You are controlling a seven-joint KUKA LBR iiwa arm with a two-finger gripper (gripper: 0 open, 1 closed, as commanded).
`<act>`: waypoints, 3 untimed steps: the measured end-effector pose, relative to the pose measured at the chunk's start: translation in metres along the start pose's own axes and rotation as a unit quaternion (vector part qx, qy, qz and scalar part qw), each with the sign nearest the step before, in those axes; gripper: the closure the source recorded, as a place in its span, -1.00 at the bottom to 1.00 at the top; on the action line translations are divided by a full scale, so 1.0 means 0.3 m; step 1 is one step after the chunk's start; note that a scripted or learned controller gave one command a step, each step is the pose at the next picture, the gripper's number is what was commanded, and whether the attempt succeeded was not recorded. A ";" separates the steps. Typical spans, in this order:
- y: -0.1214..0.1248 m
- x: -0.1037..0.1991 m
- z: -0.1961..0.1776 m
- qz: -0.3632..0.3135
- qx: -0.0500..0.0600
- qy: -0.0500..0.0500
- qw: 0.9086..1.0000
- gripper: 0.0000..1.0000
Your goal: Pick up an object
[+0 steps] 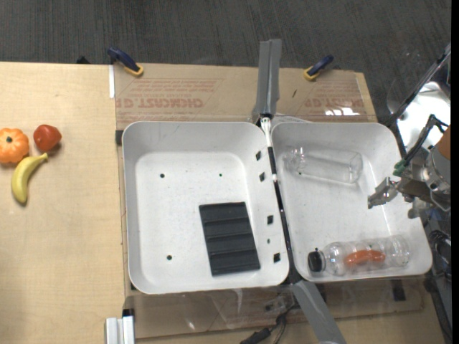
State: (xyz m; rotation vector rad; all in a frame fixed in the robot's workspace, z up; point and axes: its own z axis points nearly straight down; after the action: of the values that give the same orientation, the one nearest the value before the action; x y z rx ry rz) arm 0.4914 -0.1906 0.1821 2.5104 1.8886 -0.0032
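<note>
Two shallow white plastic bins are sitting side by side on a cardboard-covered bench, viewed from above at a slant. The left bin [143, 213] is holding a flat black ribbed rectangular block [228, 238] near its front edge. The right bin [337, 131] is holding two candidates for the pick: a clear plastic tumbler [324, 167] lying on its side near the back edge, and a clear plastic bottle with a black cap and orange contents [358, 256] lying along the front edge.

The grey arm's two-finger gripper [384, 194] is reaching in over the right bin's right edge, sitting between the tumbler and the bottle and touching neither. Nothing is between its tips; whether they are apart or together cannot be told at this size.

Both objects are see-through, rounded and lying on their sides, so either is likely to roll away or slip out if the grasp lands off-centre. The bottle is lying close to the front wall, which may be crowding a finger there.

An orange tomato-like fruit [12, 146], a red fruit [47, 137] and a yellow banana [24, 178] are resting on the bench's left edge.
</note>
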 end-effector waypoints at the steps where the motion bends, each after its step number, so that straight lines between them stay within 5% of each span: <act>1: -0.117 0.234 0.305 -0.107 0.001 0.001 0.994 -1.00; 2: -0.008 0.042 -0.023 -0.054 0.000 0.000 0.999 -1.00; 3: -0.074 0.085 0.304 -0.112 0.000 0.001 0.994 -1.00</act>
State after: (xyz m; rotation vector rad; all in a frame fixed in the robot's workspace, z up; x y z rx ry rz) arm 0.4769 -0.1601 0.0910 2.2839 2.1598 -0.0024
